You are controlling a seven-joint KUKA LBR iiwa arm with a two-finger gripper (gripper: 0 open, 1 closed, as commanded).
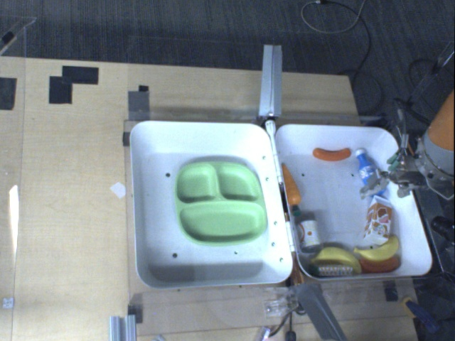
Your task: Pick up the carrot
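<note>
The carrot (290,185) is orange with a green stub at its near end. It lies lengthwise against the left wall of the right bin (416,212). My gripper (396,177) hangs over that bin's right rim, far to the right of the carrot and beside a blue bottle (365,167). The grey arm with its orange band (442,130) comes in from the right edge.
In the right bin lie an orange-red sausage (332,153) at the back, a small carton (377,219), a little can (308,231), a banana (337,256) and a red-yellow fruit (380,254) at the front. The left bin (146,212) holds a green divided plate (219,199).
</note>
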